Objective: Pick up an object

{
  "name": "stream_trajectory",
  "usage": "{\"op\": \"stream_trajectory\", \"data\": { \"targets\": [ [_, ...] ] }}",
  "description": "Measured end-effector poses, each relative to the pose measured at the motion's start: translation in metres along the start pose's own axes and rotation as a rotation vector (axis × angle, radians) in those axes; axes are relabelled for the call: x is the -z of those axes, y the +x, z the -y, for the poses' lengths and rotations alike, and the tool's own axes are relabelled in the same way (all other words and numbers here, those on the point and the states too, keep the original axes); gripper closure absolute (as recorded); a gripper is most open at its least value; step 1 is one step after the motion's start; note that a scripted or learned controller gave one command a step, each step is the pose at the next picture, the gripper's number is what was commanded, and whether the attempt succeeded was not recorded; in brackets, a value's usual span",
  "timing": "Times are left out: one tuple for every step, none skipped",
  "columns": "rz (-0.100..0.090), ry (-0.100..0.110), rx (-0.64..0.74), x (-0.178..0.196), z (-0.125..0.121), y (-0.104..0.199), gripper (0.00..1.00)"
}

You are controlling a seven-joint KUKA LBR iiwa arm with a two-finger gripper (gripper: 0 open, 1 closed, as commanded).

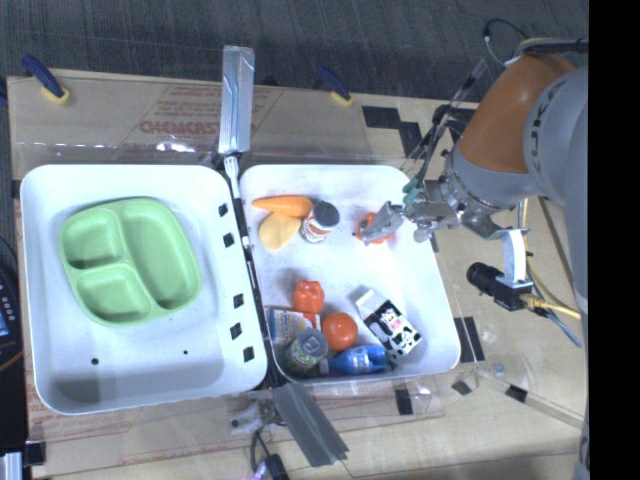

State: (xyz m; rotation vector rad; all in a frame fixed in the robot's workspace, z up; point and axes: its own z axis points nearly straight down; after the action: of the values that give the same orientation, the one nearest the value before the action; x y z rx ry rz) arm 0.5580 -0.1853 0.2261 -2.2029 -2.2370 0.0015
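The robot's gripper [378, 226] hangs over the right bin [420, 193] with a small orange thing [366, 222] at its tip, but I cannot tell if it's held, so it should lift slowly.

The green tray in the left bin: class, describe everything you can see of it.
The green tray is a pale green, plastic-looking dish with rounded corners and three compartments: two smaller ones on its left, one long one on its right. It lies flat, slightly turned, on the floor of the left bin, toward its upper left. It holds no objects, and nothing else touches it.
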Motion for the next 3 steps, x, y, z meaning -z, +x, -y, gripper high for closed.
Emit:
{"op": "stream_trajectory", "data": {
  "targets": [
    [-0.001,0.004,-0.049,-0.086,0.061,-0.025,0.0],
    [0.004,-0.009,-0.136,-0.131,0.078,-0.009,0.0],
    [0.004,-0.01,-0.133,-0.121,0.078,-0.009,1.0]
  ]
}}
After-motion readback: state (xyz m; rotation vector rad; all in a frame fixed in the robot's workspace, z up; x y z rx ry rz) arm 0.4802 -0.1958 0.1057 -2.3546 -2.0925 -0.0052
